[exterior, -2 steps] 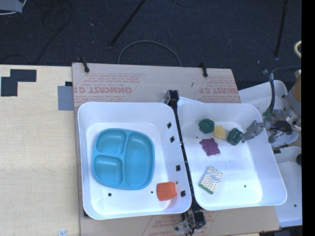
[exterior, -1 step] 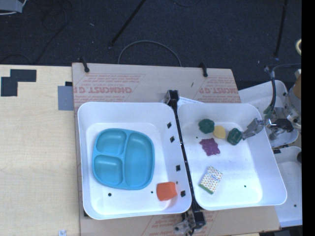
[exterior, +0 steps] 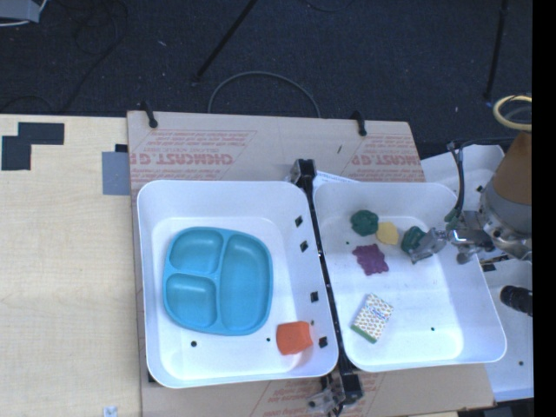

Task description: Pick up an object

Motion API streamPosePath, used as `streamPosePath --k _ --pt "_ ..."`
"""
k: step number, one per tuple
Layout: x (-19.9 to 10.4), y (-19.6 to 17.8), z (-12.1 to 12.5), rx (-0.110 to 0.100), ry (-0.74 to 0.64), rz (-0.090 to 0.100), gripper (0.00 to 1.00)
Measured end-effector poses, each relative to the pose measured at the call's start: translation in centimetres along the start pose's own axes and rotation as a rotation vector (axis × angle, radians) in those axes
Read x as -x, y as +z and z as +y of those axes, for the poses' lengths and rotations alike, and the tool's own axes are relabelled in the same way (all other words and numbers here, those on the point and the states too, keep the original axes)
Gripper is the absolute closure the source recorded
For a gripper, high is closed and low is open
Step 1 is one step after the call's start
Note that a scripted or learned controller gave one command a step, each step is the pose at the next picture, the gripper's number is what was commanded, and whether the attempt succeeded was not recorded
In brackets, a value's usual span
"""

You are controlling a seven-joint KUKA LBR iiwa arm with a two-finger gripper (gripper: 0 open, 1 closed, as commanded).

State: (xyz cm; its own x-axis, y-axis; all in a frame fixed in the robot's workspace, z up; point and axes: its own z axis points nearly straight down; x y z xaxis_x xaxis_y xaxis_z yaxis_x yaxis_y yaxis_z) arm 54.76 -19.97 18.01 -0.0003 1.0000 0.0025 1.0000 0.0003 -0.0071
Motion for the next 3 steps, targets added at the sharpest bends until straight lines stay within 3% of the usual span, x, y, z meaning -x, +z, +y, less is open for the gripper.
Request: streamPosePath --k 2,3 --pt "-0.3 9.4 -1.1 0.004 0.002 -0.001 0.00" --pt "-0.2 8.2 -1.0 0.005 0.005 -0.002 1.00"
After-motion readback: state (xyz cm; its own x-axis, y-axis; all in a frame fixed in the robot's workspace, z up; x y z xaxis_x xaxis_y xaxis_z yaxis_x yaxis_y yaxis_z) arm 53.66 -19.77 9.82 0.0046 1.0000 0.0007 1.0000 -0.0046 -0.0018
